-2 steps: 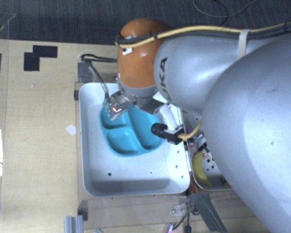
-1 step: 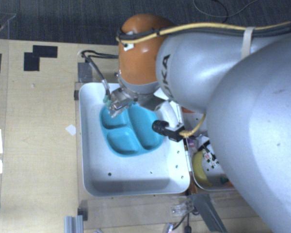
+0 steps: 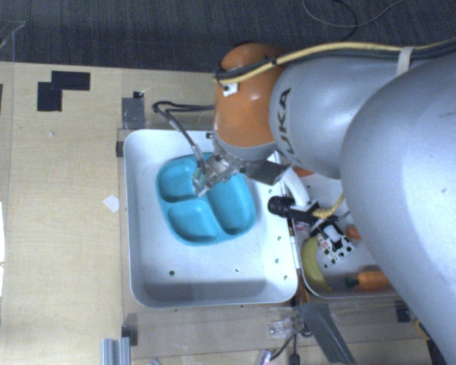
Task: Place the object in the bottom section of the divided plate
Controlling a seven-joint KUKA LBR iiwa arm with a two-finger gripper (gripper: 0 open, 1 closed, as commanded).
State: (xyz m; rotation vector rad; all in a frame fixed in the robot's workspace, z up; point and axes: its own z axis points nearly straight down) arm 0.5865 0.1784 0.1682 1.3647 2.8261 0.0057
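hand (image 3: 204, 179): over plate centre, open/closed can't tell
divided plate (image 3: 205, 204): blue, in left bin (image 3: 148, 272)
object: unidentified; handling & grip pt can't judge

Divided plate (image 3: 205, 204) lies in left bin (image 3: 148, 226).

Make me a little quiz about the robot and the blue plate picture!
1. True or false: the divided plate is blue.
2. Which bin holds the plate? A) the left white bin B) the right bin
3. Fill in: the claw hangs over the plate's ____, where the dividers meet.

Key: 1 true. 2 A. 3 middle. Whether the claw holds anything is too blurred to tell.
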